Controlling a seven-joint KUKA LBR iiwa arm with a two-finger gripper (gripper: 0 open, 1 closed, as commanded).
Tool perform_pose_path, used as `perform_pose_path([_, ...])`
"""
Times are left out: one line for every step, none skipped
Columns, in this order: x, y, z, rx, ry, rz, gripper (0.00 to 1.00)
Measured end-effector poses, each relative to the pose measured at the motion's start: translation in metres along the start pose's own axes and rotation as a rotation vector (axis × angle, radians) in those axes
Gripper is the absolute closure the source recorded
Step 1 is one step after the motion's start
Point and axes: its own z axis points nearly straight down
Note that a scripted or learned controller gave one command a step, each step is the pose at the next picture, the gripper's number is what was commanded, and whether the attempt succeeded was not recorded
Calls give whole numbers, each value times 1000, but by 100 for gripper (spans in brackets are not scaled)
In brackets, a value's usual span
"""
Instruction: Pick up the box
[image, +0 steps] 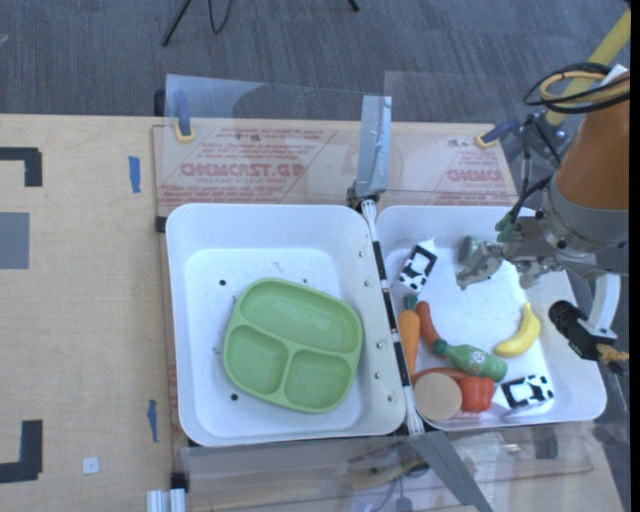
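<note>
The two-finger metal gripper (478, 262) was seen over the far part of the right white bin (590, 395), its fingers pointing left; whether its jaws were wide or narrow could not be told, and nothing was seen between them. Just to the left of the gripper, a small black-and-white patterned box (418, 265) was lying tilted near the bin's left wall, apart from the fingertips. Nearer in the same bin, an orange toy carrot (409, 338) was lying along the left wall, with a red-orange toy chilli (428, 324) just beside it. A green toy bottle (472, 358) was lying to the right of the chilli, and a yellow toy banana (520, 335) was resting further right, below the arm's wrist. At the near edge a round tan lid on a red cup (448, 393) was seen, and a second black-and-white patterned box (527, 391) was lying just to its right. In the left white bin (195, 250) a light green divided plastic plate (291, 344) was resting. The grey arm with its orange band (600, 160) was seen reaching in from the right.
</note>
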Motion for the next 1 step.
perform_pose_path([-6, -37, 145, -1, 0, 181, 0])
